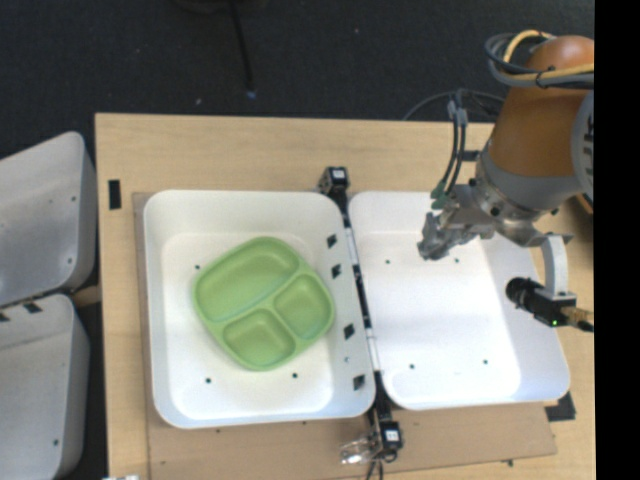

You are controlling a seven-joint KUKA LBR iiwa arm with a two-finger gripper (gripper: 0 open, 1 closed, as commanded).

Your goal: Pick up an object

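Green plastic plate (263, 302): light, stiff, slick, so we'd grab its rim.
Gripper (437, 240): we can't tell its state.

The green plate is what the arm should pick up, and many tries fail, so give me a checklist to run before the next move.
1. Target located: green plate lies in the left bin. Ok.
2. Plate upright, its three compartments facing up. Ok.
3. Gripper above the target: it hangs over the right bin, apart from the plate. Not ok.
4. Jaws open for a grasp: cannot tell.
5. Path across the divider between the bins: nothing stands in the way. Ok.
6. Nothing carried already: cannot tell.
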